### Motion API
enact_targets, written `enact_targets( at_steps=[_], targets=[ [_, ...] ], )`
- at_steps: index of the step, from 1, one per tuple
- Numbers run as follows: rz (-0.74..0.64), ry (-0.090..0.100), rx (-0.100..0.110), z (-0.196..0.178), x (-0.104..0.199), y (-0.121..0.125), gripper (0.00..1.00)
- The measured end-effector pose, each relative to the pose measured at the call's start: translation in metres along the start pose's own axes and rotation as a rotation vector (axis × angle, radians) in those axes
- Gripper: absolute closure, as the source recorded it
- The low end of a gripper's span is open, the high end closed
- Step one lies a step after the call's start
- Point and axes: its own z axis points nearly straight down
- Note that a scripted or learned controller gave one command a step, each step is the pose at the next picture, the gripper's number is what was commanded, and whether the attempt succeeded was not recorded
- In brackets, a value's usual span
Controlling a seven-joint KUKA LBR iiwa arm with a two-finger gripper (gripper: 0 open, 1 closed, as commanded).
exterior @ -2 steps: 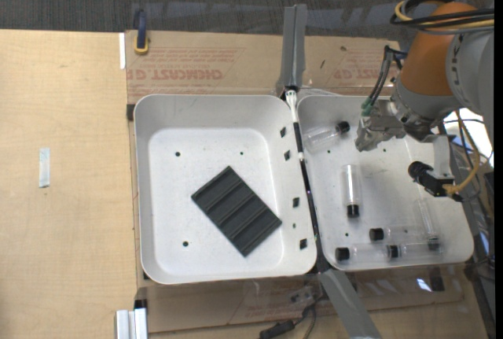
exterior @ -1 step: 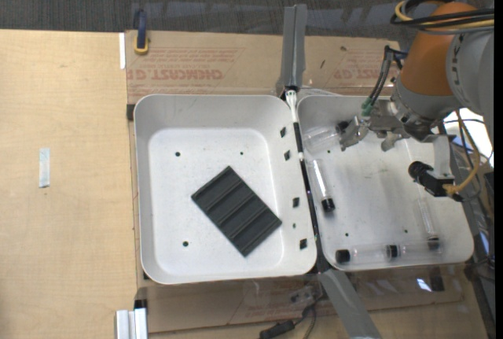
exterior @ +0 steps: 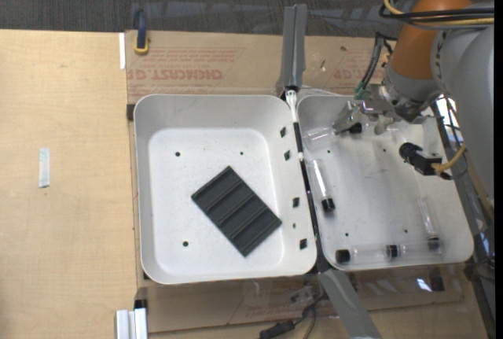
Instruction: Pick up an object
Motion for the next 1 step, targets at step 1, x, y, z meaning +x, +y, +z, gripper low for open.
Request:
enact_targets(
  at_steps=[1],
  targets=[
    [-0.039, -0.009, -0.032, 0.0038, -0.0171, 0.0175, 0.0]
  ],
)
